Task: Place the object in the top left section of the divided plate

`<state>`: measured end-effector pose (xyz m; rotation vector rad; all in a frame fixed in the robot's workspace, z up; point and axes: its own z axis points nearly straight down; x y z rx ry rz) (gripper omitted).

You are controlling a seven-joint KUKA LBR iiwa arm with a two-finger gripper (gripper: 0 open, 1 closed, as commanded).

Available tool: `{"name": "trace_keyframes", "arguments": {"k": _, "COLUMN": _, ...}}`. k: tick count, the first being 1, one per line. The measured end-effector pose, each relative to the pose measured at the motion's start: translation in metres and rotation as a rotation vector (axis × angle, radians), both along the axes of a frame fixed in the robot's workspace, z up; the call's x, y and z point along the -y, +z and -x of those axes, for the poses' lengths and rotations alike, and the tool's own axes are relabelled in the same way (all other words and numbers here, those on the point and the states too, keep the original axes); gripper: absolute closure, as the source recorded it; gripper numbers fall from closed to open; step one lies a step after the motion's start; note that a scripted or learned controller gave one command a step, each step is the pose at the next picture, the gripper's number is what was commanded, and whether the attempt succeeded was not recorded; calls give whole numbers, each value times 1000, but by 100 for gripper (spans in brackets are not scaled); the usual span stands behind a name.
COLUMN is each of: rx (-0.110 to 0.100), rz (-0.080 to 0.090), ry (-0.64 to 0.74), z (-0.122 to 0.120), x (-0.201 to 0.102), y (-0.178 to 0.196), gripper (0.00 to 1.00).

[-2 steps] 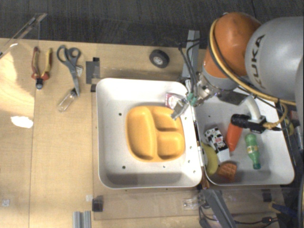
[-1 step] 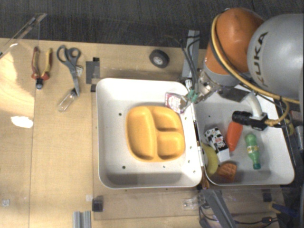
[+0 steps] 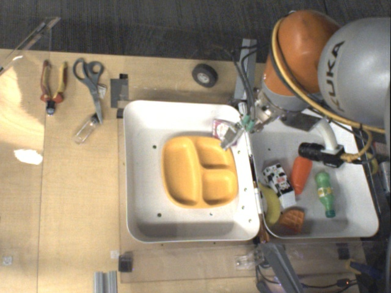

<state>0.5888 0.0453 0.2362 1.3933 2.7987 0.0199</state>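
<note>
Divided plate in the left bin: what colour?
Yellow-orange divided plate, clearest in the camera view.

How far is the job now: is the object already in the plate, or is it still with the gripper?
Not finished. The gripper is over the left bin, at the upper right edge of the yellow plate, with a small pink and white object at its fingertips. A firm grip cannot be confirmed. The plate's sections look bare, so the placing in the top left section is left. Other items lie in the right bin.
</note>
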Motion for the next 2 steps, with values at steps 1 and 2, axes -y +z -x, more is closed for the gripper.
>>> {"name": "trace_keyframes", "arguments": {"k": 1, "rx": 7, "rz": -2, "ry": 3, "z": -2, "x": -1, "y": 12, "gripper": 100}}
{"name": "trace_keyframes", "arguments": {"k": 2, "rx": -7, "rz": 10, "ry": 485, "z": 16, "x": -14, "y": 27, "gripper": 100}}
